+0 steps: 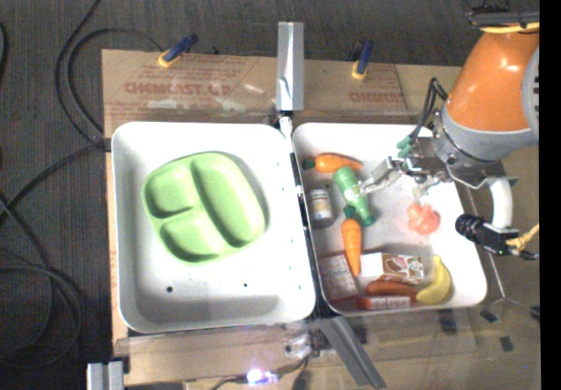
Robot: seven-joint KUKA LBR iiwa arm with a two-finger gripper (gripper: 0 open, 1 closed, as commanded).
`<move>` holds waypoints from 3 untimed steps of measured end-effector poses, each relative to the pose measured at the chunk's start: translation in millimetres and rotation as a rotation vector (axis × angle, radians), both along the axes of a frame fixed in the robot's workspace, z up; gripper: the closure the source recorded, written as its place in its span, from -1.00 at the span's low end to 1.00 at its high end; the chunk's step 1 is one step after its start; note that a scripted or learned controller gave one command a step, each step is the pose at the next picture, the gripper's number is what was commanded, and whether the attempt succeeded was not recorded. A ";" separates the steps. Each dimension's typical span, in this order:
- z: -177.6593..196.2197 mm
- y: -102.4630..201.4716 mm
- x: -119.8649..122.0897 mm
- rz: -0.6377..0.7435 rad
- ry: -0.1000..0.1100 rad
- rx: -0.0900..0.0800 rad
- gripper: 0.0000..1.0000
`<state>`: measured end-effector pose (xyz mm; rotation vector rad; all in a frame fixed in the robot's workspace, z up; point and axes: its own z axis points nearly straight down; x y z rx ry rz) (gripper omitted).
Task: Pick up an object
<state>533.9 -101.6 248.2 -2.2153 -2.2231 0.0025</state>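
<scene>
Metal two-finger gripper (366, 189) hangs spread just above a green plastic bottle (352, 194), with a long orange carrot (351, 244) below that bottle.

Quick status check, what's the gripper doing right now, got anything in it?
Gripper: low over the right bin, its tip at the green bottle; open or closed cannot be told, and no object is seen held.
</scene>
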 end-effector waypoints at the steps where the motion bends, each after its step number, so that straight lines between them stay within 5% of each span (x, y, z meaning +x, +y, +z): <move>1: -139.9 -42.4 5.0 -0.027 -0.004 0.000 -1.00; 2: -157.2 -22.4 -14.0 -0.015 -0.021 -0.006 -1.00; 3: -147.8 -23.1 -13.5 -0.017 -0.022 -0.008 1.00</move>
